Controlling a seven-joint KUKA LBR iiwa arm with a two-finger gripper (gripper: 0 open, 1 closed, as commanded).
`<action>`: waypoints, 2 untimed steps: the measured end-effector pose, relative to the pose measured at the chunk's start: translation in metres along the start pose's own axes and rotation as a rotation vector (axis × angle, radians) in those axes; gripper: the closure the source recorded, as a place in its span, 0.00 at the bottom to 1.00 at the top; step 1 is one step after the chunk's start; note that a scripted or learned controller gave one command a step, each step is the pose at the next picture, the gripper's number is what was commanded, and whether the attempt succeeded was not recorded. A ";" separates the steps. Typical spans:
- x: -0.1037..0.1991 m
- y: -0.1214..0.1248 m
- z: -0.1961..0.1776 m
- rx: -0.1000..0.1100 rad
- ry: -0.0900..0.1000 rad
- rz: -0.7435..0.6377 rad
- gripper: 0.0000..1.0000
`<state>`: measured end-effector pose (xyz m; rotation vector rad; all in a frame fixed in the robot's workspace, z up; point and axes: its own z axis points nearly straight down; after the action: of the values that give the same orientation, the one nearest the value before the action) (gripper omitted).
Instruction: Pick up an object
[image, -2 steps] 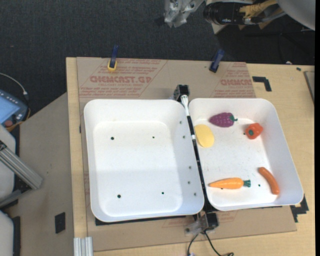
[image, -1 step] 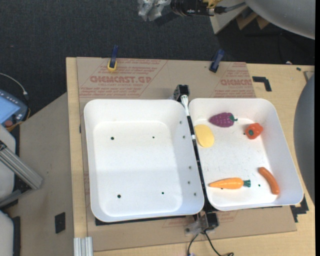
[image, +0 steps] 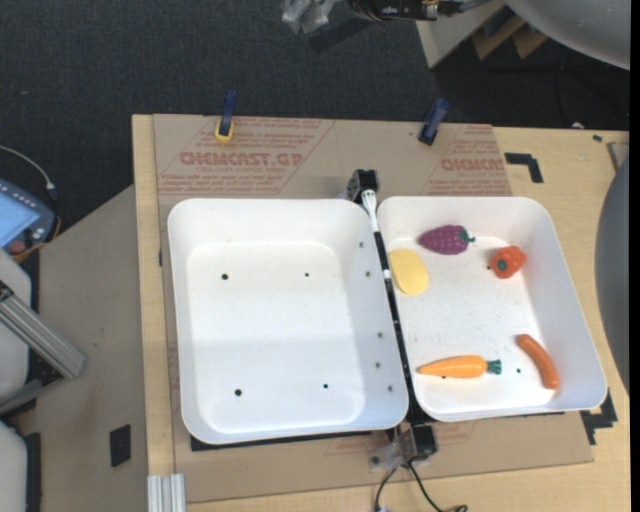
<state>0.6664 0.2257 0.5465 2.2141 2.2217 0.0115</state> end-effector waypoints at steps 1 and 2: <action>0.001 0.000 -0.011 -0.004 0.001 -0.002 1.00; 0.002 0.000 -0.021 -0.009 0.001 -0.003 1.00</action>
<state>0.6666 0.2274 0.5678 2.2068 2.2214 0.0222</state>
